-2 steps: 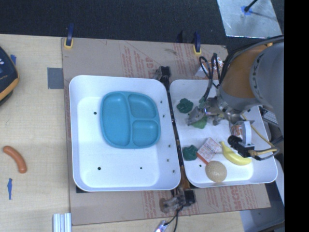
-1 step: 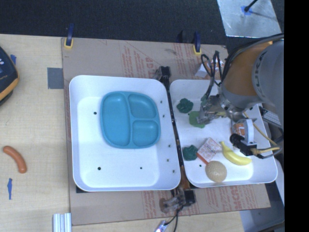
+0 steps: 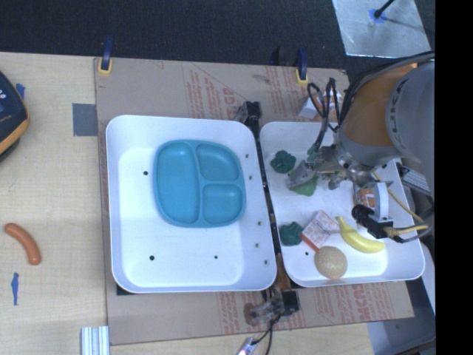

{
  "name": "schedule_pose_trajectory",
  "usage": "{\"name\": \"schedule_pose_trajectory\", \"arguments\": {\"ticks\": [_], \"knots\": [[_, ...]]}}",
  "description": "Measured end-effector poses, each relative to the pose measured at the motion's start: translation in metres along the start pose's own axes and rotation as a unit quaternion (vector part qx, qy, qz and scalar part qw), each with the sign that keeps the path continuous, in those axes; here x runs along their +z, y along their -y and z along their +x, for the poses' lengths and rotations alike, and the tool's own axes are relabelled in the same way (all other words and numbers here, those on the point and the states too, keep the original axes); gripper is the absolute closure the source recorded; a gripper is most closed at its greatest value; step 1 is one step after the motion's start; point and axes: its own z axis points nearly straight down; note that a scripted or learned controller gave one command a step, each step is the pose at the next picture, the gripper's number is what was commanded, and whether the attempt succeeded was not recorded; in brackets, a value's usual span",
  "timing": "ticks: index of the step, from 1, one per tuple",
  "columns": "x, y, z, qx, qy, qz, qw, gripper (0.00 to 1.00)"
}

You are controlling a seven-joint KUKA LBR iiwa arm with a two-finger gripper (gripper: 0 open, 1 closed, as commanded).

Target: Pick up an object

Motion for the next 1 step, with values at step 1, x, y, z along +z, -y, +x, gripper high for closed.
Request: {"name": "schedule_pose_trajectory", "arguments": {"ticks": [1], "knots": [[-0.0101,0.0,-0.0009,0.0,0.0,0.0,1.0,1.0]]}}
